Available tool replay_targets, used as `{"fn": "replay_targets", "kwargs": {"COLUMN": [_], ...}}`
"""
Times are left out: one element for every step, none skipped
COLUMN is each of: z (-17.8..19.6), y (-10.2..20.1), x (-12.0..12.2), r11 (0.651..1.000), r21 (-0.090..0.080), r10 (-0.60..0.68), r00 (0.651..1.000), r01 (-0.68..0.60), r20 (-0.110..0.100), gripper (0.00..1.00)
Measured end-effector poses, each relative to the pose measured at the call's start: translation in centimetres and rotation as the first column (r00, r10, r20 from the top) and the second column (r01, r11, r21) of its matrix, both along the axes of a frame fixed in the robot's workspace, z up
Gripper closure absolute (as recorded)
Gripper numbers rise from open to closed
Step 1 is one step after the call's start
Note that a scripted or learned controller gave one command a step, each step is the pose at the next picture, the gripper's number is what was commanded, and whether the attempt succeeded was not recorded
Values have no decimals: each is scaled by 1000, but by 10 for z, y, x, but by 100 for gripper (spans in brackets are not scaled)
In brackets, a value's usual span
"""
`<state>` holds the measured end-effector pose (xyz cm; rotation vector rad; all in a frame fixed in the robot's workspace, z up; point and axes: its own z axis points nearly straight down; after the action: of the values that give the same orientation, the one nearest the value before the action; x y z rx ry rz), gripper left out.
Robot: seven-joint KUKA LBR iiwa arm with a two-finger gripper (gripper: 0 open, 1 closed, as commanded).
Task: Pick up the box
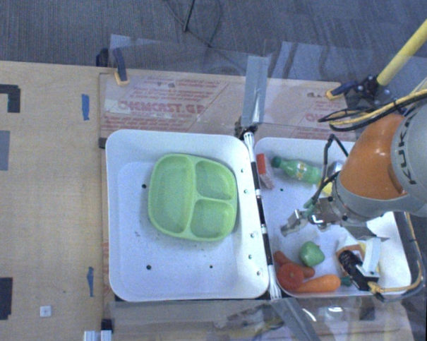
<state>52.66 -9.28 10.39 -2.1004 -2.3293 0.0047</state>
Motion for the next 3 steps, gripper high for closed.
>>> {"fn": "replay_targets", "kwargs": {"z": [78,86,328], "y": [19,20,3], "x": [138,139,114], "r11": [999,999,919], "r21": [-3,-5,-5], "r10": [32,35,-395], "r00": [999,999,919], "r01": [-32,-35,395], "r20": [5,5,5], "gripper": [0,100,100]}}
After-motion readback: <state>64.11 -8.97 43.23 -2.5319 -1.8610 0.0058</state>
